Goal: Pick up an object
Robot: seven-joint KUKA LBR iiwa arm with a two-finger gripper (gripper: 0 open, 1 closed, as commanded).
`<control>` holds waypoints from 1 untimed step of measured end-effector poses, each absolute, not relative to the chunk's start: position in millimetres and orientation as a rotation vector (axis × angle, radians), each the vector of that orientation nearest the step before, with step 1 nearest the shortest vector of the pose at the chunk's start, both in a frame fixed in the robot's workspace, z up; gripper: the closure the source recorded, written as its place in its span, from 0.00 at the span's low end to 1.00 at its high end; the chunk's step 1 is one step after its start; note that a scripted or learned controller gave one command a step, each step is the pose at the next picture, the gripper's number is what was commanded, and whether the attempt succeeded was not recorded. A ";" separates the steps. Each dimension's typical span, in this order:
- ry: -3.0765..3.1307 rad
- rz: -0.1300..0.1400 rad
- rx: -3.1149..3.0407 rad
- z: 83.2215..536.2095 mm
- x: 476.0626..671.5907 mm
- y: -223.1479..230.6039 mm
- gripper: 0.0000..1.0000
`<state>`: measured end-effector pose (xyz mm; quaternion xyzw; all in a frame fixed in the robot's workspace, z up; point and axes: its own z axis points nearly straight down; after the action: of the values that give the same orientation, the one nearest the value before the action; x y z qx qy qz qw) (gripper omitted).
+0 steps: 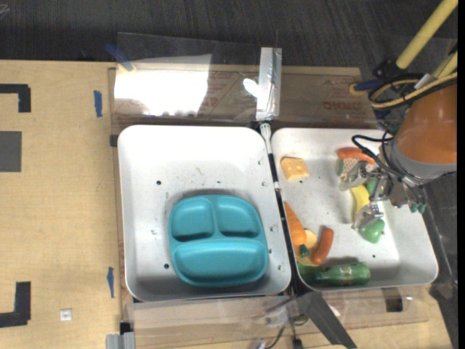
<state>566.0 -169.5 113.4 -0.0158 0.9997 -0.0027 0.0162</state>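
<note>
My gripper (368, 190) is low over the right half of the right bin (414, 267), reaching in from the right under the orange wrist band. A small yellow piece (358, 196) lies right at the gripper, partly covered by it. A green round piece (373, 230) sits just below it and a red-orange piece (352, 153) just above. Whether the yellow piece is held cannot be made out.
Farther left in the right bin are a yellow-orange wedge (294, 167), a carrot (293, 224), a red sausage-like piece (324, 243) and a green bottle-shaped piece (342, 273) along the front wall. The left bin (138, 158) holds a teal divided plate (216, 240).
</note>
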 end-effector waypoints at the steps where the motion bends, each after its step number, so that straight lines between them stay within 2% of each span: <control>1: 3.130 0.001 0.074 89.0 561.1 -179.7 0.00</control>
<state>561.1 -179.7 89.0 0.0235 0.9997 0.0002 0.0054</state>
